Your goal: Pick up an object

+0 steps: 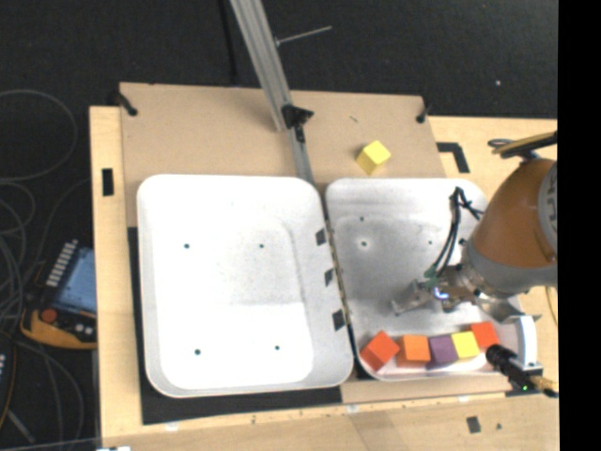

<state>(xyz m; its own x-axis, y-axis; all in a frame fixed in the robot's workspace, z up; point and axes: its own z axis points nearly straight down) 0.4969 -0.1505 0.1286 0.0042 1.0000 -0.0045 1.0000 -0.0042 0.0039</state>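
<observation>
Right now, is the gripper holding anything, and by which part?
Nothing seen held. The gripper sits low in the right bin, above the row of blocks along the bin's near wall, and no block is between its fingers.

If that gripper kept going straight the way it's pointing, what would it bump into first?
The gripper points leftward and down over the right bin. It would probably meet the bin's bare floor first; the blocks lie off to the side. Depth is hard to judge.

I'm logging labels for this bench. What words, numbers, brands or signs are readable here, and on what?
None can be read.
Pendant on the floor left of the bench: its screen and keys are too small and blurred to read.
Blocks and bins: no print shows on them.
</observation>
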